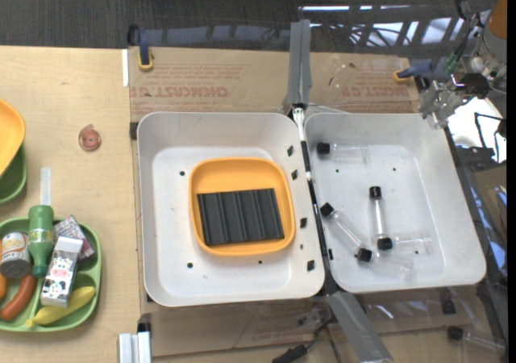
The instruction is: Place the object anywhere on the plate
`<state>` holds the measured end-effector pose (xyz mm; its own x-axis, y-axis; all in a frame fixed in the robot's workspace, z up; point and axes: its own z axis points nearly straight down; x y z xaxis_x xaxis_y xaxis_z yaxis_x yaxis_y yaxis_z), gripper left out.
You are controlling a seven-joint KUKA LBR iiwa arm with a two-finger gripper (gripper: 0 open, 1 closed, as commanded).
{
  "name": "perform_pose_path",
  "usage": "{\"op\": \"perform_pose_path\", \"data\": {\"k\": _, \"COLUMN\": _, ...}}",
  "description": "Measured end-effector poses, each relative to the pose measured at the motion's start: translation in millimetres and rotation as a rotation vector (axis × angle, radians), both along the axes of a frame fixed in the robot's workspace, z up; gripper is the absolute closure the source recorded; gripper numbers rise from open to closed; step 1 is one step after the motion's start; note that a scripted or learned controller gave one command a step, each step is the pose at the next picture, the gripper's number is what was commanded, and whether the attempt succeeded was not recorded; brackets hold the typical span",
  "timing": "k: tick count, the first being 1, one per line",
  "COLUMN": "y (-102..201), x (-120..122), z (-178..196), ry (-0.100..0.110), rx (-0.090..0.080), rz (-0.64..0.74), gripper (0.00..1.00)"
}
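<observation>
An orange plate [240, 173] lies in the middle of the left bin [161, 192]. A dark grey ribbed block [244, 217] lies flat on the plate and covers most of its floor. Several clear tubes with black caps are scattered in the right bin [451, 216]: one at the back left [343, 150], one upright in the picture near the middle [376, 216], and one slanted at the front left [345, 231]. My gripper [438, 102] hangs at the back right corner of the right bin, above its rim and well away from the plate and the tubes.
On the wooden bench to the left stand a green tray of toy food [48, 273], an orange bowl [8, 139] and a small pink disc [89, 138]. Brown cardboard [210, 83] lies behind the bins. A metal frame [379, 27] stands behind the right bin.
</observation>
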<state>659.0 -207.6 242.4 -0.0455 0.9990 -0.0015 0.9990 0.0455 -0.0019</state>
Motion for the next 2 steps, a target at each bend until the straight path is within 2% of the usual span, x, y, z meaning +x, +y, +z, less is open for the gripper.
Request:
{"op": "perform_pose_path", "data": {"k": 1, "y": -15, "x": 0, "z": 42, "ry": -0.002, "rx": 0.0, "rz": 0.2, "gripper": 1.0}}
{"op": "perform_pose_path", "data": {"k": 2, "y": -14, "x": 1, "z": 169, "ry": 0.001, "rx": 0.002, "rz": 0.375, "gripper": 1.0}}
